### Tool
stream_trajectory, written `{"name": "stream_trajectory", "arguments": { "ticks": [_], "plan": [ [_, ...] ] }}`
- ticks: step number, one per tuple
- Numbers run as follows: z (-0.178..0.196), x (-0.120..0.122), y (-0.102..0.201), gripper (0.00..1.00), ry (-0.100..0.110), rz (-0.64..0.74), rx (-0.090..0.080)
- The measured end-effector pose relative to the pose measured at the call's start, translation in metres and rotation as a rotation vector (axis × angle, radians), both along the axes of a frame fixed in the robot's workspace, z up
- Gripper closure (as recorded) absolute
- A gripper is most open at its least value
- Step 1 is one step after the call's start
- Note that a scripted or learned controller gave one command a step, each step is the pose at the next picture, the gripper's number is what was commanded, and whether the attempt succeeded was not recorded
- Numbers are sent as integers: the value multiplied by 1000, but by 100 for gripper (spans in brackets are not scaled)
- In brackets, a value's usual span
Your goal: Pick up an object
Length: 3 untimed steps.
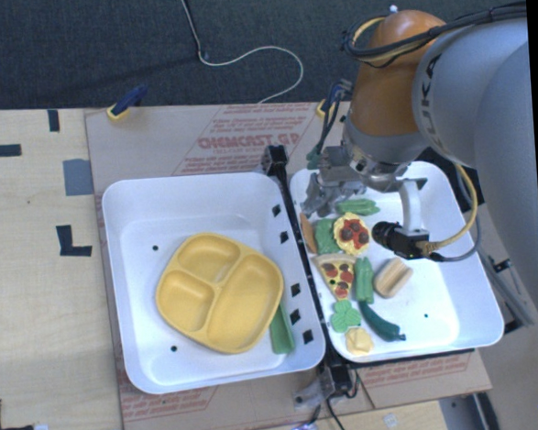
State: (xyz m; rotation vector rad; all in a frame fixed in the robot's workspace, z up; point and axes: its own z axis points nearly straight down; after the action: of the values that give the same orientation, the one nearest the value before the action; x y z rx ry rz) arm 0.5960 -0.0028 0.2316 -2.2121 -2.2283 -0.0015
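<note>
Worktop [36,299]: pale wood with black marks, carrying a cardboard sheet [199,141] under two white bins set side by side and touching along their inner walls.

Arm [482,103]: grey, with the orange band [391,58] above the wrist, reaching in from the right and lowered over the far end of the right bin.

Left bin [131,210]: holding a yellow divided plate [221,291] near its middle, and a green stick-shaped piece [280,333] lying against the wall nearest the other bin.

Right bin [460,325]: holding a cluster of small toy food items along its left half. Among them: a round pizza-like piece [351,234], a pizza slice [337,275] just below it, a tan bread-like piece [392,278], a dark green curved piece [379,323], a leafy green piece [345,316] and a small yellow piece [359,340] at the near end. Any of these usable as the object to pick.

Claw [330,194]: down among the items at the far end of the cluster, just above the round pizza-like piece. Finger spacing: cannot tell, since the wrist housing and attached hardware hide the tips. No item visibly between the fingers.

Task status, as a judgement: approach done, claw at bin level near the toys. Grasp unconfirmed. Remaining: closing on one item, lifting clear of the bin, checking that the item comes up with the claw.
</note>
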Motion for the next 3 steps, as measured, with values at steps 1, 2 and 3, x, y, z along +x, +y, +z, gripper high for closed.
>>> {"name": "stream_trajectory", "arguments": {
  "ticks": [1,2,3],
  "plan": [
    [3,2,54,100,1,0,0],
    [-15,-11,65,100,4,-5,-3],
    [-18,-3,65,100,1,-5,-3]
  ]
}}
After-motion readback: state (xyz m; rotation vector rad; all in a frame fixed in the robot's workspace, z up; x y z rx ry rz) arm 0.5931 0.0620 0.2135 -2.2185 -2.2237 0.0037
